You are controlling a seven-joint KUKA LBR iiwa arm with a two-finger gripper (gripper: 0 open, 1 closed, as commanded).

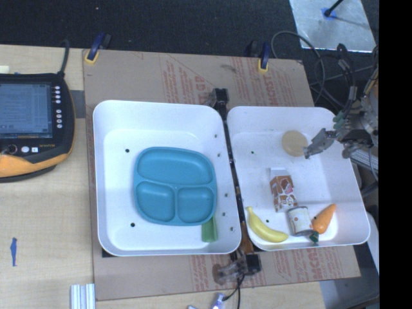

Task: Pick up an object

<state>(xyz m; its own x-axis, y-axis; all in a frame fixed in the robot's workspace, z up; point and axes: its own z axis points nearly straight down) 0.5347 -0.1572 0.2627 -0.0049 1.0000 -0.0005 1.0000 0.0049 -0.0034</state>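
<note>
Tan round disc (295, 142) lies in the right bin (341, 234), untouched | gripper (335, 140) hovers just beside it, jaws spread, holding nothing | banana (265, 228), carrot (324, 217), packet (282, 191) nearer the front | pick not yet made; descent, closing and lift remain

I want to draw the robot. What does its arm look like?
Just its end peeks in at the right. The tool is dark grey metal, with thin pointed fingers sticking out over the right bin. Behind it sits a blocky grey part with dark cables. It is too blurry for markings.
</note>
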